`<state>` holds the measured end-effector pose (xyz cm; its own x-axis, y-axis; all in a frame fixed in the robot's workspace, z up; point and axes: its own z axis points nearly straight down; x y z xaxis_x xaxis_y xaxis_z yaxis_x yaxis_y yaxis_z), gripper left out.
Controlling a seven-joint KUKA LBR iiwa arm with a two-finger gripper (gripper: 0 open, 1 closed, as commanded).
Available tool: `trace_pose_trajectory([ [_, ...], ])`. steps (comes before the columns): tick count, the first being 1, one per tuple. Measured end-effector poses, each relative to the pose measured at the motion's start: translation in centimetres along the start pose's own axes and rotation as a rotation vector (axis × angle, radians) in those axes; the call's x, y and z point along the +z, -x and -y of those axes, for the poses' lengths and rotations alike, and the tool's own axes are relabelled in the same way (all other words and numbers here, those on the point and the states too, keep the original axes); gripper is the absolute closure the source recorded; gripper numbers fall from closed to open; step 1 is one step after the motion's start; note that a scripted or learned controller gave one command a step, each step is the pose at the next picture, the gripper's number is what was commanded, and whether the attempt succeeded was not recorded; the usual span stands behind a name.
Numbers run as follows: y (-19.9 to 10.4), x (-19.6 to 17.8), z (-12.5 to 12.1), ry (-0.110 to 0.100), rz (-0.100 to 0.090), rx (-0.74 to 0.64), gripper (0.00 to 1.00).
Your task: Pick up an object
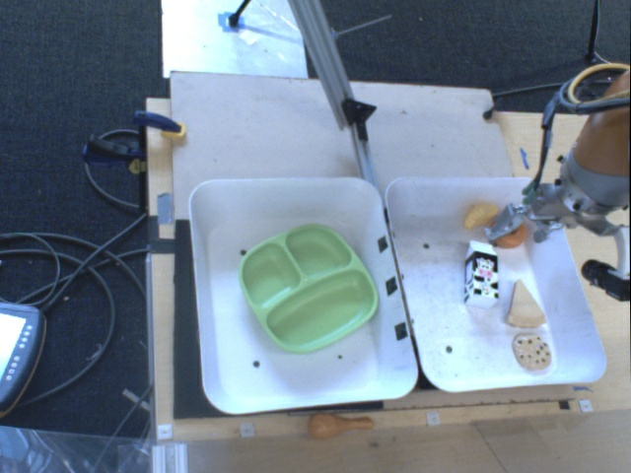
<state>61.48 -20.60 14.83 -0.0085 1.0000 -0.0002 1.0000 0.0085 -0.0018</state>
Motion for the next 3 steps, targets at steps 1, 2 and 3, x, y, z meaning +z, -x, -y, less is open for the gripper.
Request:
trace_pose_trajectory([
  [1, 0.0, 5.2, 0.0, 0.000, 0.000, 0.002, 0.00],
  [2, 0.0, 3.7, -0.2, 0.008, 0.002, -0.001, 1.00],
  [3, -0.4, -1.3, 0.4, 0.009, 0.002, 0.000, 1.00],
])
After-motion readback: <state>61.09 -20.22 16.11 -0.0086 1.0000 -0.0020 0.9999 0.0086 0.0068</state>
